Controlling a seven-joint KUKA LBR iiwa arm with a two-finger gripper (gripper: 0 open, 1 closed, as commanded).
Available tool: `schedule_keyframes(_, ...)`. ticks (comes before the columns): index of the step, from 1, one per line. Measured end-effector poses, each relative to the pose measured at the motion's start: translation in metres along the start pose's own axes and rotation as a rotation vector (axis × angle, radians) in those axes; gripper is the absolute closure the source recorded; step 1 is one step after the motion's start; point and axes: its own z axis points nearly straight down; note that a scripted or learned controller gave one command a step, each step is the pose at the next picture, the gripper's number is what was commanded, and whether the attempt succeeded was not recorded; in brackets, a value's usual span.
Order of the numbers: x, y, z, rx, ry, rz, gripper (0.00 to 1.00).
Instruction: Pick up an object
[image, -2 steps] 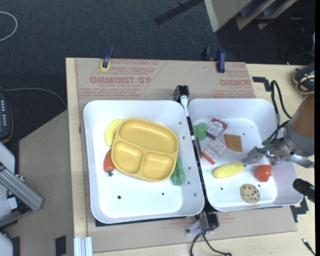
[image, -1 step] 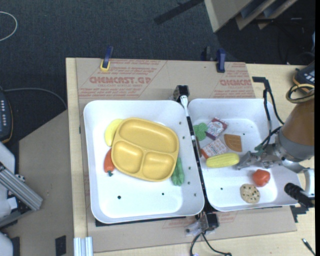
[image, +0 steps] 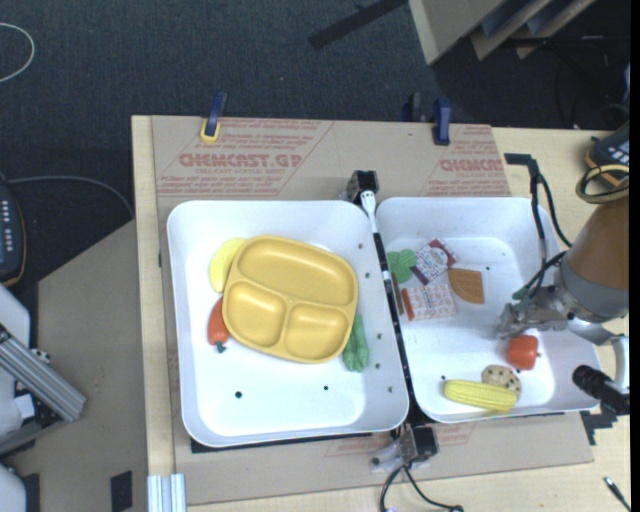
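From above, the left bin (image: 190, 300) holds a yellow divided plate (image: 288, 298) lying over a yellow piece (image: 224, 262) at its upper left, a red piece (image: 217, 326) at its left edge and a green leafy piece (image: 356, 346) at its right edge. In the right bin (image: 470, 208) lie a green piece (image: 402, 265), a small printed packet (image: 428, 280), a tan wedge (image: 467, 286), a tomato (image: 522, 351), a cookie (image: 500, 378) and a corn cob (image: 480, 394). The gripper (image: 522, 318) sits low at the right side of that bin, just above the tomato, and whether it is wide, narrow or gripping anything cannot be told.
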Motion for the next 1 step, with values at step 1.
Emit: schedule_keyframes(1, -0.0037, -0.0086, -0.0518, -0.003, -0.002, 0.0, 1.0)
